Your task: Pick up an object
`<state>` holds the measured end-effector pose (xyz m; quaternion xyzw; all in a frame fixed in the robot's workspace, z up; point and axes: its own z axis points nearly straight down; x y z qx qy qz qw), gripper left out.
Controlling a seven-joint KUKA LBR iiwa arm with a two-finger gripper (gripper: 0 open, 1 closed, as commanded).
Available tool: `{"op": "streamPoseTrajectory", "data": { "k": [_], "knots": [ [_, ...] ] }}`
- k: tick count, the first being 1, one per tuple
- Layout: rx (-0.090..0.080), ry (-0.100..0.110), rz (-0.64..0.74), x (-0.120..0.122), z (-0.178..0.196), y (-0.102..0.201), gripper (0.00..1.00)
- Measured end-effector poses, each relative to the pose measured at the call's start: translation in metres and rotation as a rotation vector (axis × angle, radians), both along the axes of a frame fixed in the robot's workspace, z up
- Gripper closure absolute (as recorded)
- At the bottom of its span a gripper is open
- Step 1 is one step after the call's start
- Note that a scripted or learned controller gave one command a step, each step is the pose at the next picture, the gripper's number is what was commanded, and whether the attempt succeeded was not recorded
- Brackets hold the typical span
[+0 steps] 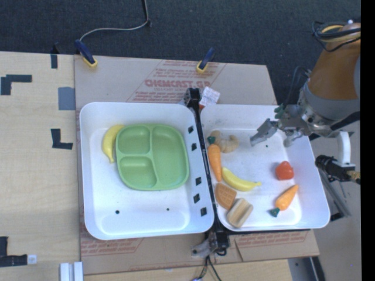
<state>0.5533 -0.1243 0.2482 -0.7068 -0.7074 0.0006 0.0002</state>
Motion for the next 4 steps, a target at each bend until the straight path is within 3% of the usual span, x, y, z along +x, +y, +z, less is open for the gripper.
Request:
{"op": "streamPoseTrajectory", "data": {
  "k": [1,2,3,4],
  "knots": [
    [-0.001,0.0,-0.002,0.02,-0.042,-0.1,0.0],
    [0.0,-0.003,0.001,-0.02,-0.162,-0.091,0.0],
    [-0.003,-0.007,-0.001,-0.019,-0.151,-0.092,1.0],
    [0.001,-0.008,0.002,0.019,-0.161,-0.022,1.0]
  ]
}}
